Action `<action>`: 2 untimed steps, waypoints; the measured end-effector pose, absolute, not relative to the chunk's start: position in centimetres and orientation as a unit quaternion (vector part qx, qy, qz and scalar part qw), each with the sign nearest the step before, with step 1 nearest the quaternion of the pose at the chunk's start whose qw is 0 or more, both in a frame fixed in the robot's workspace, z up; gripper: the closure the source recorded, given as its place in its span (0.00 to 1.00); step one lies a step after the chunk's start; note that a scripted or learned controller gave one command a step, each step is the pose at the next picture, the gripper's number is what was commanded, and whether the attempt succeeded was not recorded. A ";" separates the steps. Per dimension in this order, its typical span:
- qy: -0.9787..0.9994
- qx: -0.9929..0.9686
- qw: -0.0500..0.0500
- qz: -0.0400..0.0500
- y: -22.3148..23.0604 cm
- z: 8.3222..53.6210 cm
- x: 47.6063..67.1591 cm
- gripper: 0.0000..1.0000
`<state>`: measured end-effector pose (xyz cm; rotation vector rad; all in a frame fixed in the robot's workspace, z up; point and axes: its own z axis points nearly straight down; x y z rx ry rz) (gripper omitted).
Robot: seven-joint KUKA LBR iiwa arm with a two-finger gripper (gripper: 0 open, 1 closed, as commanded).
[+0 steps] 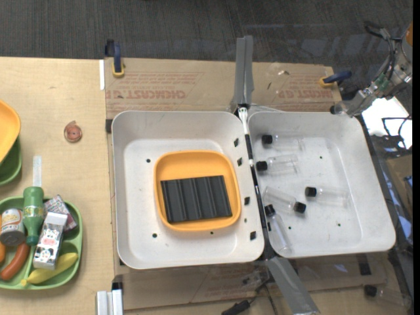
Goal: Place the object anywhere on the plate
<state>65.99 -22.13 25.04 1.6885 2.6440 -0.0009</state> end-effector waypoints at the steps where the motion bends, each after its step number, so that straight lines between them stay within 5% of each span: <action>1: 0.889 0.459 0.002 0.000 -22.2 30.6 66.0 1.00; 2: 0.931 0.365 0.003 0.000 -22.2 36.7 66.0 1.00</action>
